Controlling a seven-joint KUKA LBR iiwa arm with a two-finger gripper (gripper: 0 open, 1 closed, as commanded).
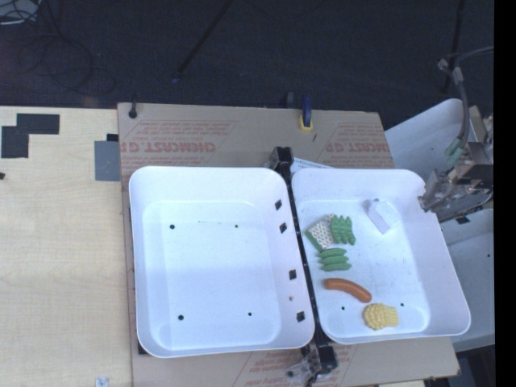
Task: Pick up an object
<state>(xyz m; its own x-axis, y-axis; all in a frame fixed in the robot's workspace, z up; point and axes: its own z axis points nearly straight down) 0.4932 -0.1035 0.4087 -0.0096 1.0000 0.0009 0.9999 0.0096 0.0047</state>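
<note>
The tool [439,193] is parked at the right bin's [439,297] edge; its state cannot be told. The sausage [347,289] lies apart, easily grasped.

right bin [419,297]: sausage [347,289] behind corn [380,317] | left bin [153,256] beside

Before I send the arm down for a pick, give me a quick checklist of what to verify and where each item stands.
1. Objects available in the right bin: ok; orange sausage, yellow corn, green pea pods and white block lie there.
2. Sausage clear of its neighbours: ok, apart from corn and pods.
3. Gripper above a target: not ok; it sits at the bin's right rim.
4. Fingers open: cannot tell.
5. Nothing held already: cannot tell.
</note>
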